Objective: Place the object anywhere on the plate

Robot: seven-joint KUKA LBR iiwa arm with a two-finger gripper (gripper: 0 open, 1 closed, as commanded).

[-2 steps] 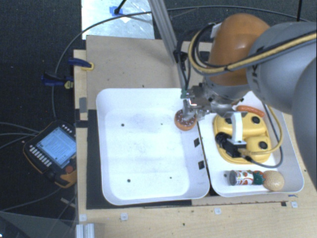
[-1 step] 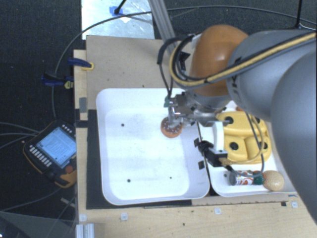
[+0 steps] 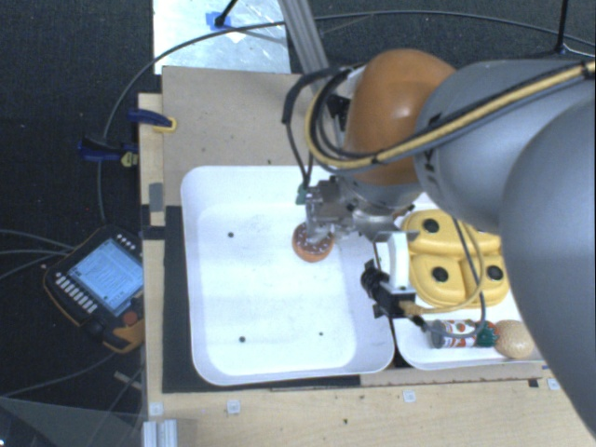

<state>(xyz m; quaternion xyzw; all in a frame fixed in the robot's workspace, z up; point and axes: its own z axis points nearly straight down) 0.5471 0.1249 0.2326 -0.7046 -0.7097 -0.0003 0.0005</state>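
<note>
Over the left white bin point(image 3: 270, 343), toward its one o'clock corner, the end effector point(image 3: 315, 233) hangs above a small round brownish object point(image 3: 312, 246). Whether that object sits between the fingers or merely lies on the bin floor beneath them cannot be told, and the grip state cannot be told either. The grey arm point(image 3: 521, 156) with its orange band point(image 3: 396, 105) sweeps in from three o'clock. At four o'clock from the object, the right bin point(image 3: 419, 357) carries a yellow moulded piece point(image 3: 452, 264), a small tube-like item point(image 3: 456, 335) and a pale egg-shaped thing point(image 3: 512, 340). At nine o'clock, off the desk point(image 3: 223, 119), lies a handheld pendant with a lit screen point(image 3: 98, 282).
</note>
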